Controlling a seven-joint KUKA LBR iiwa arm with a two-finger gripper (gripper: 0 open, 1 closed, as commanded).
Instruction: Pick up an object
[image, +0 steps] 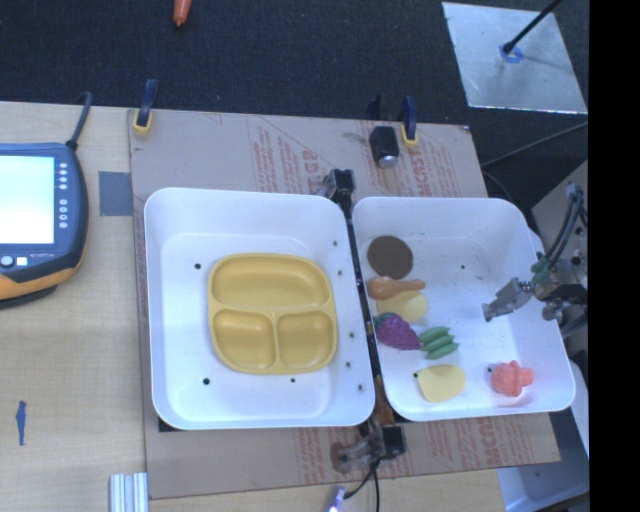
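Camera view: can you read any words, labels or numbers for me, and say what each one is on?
Brown cardboard sheet under the two bins: repeated red print, too blurred to read.
Orange-and-grey handheld pendant with white screen: screen blank, button marks too small to read.
Nothing else bears legible text.

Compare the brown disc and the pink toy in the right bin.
The brown disc is dark, round and flat; the pink toy is bright and lumpy. The disc looks larger than the toy. The disc lies at the bin's left side, touching an orange piece; the toy sits alone near the bin's lower right corner. Both lie in the same bin, apart from the end effector.
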